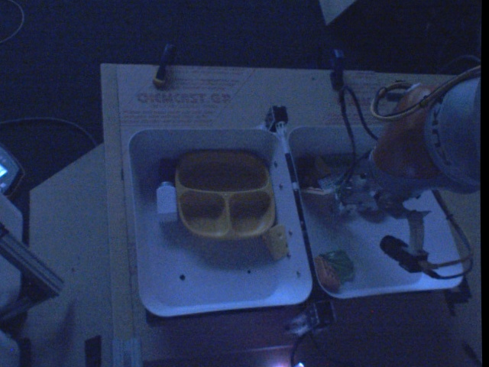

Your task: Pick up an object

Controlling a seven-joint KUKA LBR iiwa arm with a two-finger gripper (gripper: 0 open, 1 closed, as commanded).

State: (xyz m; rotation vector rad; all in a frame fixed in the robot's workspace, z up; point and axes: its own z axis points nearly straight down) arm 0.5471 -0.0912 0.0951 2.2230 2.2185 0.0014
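Note:
The light is dim. My gripper (330, 189) hangs low over the back left part of the right bin (435, 228), with the grey arm and its orange band behind it to the right. A small green and orange object (335, 268) lies in that bin's front left corner, apart from the gripper. In the left bin (153, 243) rests a yellow divided plate (225, 193). A small white object (166, 199) sits against the plate's left side, and a pale yellow block (276, 241) leans at its front right corner.
The two bins share a ridge (296, 205) running between them. Black cables (348, 113) drop over the right bin's back edge. The bench board (214, 98) stretches behind both bins.

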